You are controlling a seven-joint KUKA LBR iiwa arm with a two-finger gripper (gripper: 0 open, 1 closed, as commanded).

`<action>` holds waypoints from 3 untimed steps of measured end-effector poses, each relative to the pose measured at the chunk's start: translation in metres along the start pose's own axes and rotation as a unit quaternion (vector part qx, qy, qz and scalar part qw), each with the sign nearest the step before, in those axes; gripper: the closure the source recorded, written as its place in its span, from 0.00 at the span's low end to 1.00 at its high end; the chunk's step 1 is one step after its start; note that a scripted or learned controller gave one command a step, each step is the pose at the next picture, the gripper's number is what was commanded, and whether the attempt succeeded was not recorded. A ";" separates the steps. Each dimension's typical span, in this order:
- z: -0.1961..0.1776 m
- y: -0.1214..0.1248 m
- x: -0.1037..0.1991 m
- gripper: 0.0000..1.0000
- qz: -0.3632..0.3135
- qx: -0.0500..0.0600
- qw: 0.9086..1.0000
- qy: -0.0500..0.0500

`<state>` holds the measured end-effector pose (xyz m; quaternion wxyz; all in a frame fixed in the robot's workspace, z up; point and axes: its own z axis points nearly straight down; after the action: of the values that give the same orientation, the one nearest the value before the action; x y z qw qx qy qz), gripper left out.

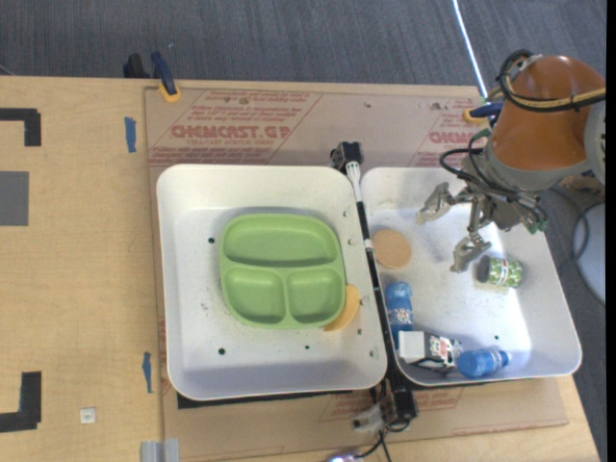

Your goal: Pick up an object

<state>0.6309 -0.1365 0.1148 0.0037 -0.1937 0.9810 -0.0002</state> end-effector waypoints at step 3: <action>0.015 -0.030 0.156 0.00 -0.168 -0.001 0.986 0.003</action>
<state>0.4983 -0.2239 0.0989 0.0006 -0.3559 0.9345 -0.0003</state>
